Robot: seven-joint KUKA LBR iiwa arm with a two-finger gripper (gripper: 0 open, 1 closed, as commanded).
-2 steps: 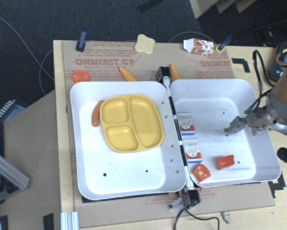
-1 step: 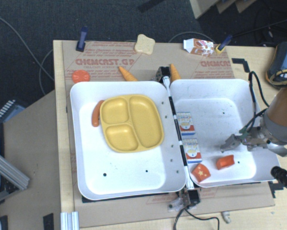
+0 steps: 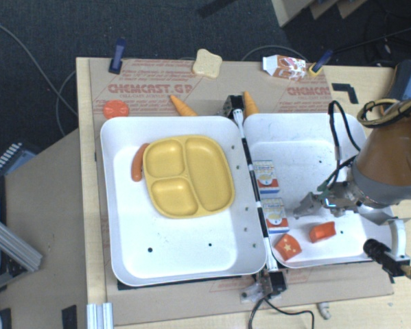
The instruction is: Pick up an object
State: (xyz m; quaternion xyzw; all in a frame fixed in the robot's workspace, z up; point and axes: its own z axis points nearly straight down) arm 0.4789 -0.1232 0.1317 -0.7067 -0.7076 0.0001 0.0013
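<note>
My gripper [image 3: 313,203] hangs low inside the right bin [image 3: 294,132], near its front half, at the end of the grey arm with its orange band [image 3: 390,157]. Just in front of the gripper and a little to its right lies a small orange-red piece [image 3: 322,232]. A red and orange block [image 3: 287,247] sits near the bin's front left corner. Two small cartons [image 3: 263,173] [image 3: 274,212] lie along the bin's left wall, to the left of the gripper. Nothing shows between the gripper and these objects.
The left bin [image 3: 184,259] holds a yellow divided plate [image 3: 189,175] and a red sausage [image 3: 137,163] beside it. Behind the bins on the board lie a bread slice [image 3: 207,62], two carrots [image 3: 183,106] [image 3: 250,103], an orange disc [image 3: 114,108] and a crumpled carton [image 3: 285,66].
</note>
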